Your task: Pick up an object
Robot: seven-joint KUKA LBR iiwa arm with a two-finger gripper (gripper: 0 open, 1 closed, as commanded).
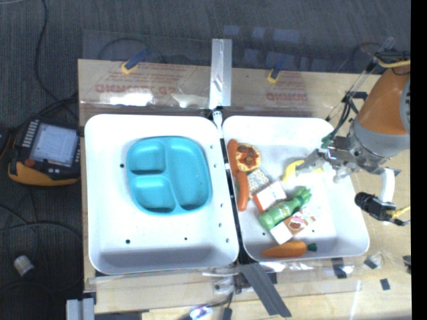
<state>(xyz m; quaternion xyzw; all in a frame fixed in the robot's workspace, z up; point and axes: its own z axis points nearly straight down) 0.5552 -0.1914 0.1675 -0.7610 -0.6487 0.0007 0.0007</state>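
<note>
The right bin (333, 129) holds several toy foods. A long carrot (241, 177) lies along its left wall with a pizza slice (247, 157) beside it. Near the middle are a white and red box (270, 195), a green bottle (285, 208) lying on its side and a small printed carton (299, 222). A second carrot (285, 249) lies by the front wall. A yellow banana-like piece (293, 169) sits right of the pizza. My gripper (328, 164) hangs over the bin's right part, just right of the yellow piece, with nothing visibly in it.
The left bin (107, 239) holds a blue compartment plate (168, 173). A metal divider post (221, 72) stands at the back between the bins. The arm's orange band (390, 99) is above the right bin's far right corner. A handheld pendant (47, 151) lies on the floor at left.
</note>
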